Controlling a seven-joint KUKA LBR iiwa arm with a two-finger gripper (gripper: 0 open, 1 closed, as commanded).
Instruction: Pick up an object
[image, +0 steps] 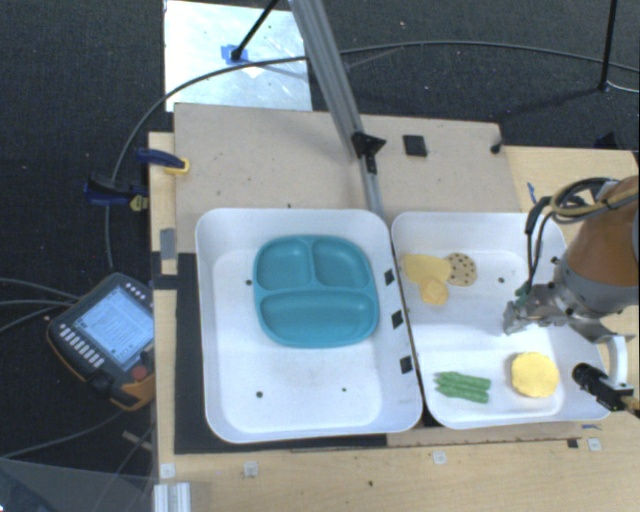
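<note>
In the camera view, the gripper (522, 316) is seen at the right of the frame, low over the floor of the right bin (480, 300), below the arm's orange band (605, 250). Whether it is released or clenched cannot be told from this slant, and nothing is seen held by it.

The nearest candidate for the pick is judged to be the yellow round piece (534, 374), which lies just below the gripper in the frame and a little to the right, near the bin's lower right corner. It is roughly round, so no long axis has to be matched.

The green beans (462, 386) lie to the lower left of the gripper, with their long axis running left to right across the frame. At the upper left of the same bin, a yellow food piece (427, 274) and a speckled cookie (460, 268) are found touching or nearly so, well apart from the gripper.

The left bin (230, 380) is occupied by a teal divided plate (316, 292). Nothing is seen between the gripper and the yellow round piece; the bin's lower wall stands close beyond it.
</note>
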